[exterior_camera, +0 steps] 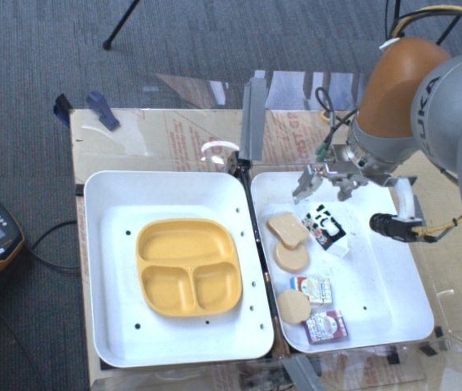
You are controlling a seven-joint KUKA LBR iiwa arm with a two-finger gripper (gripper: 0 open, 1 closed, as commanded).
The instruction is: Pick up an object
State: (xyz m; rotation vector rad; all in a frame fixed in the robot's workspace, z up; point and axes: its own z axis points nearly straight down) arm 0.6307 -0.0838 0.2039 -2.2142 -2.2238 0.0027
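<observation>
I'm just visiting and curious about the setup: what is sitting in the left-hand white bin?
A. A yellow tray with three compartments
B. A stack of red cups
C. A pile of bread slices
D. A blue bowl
A: the left bin holds a yellow divided tray with one long compartment and two smaller ones; the bread-like pieces lie in the right bin.

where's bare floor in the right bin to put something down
The right bin has bare floor along its right half, from the packets across to the right wall. Its left side is crowded: the bread slice, two round pieces and the packets, with the claw above the far end.
</observation>
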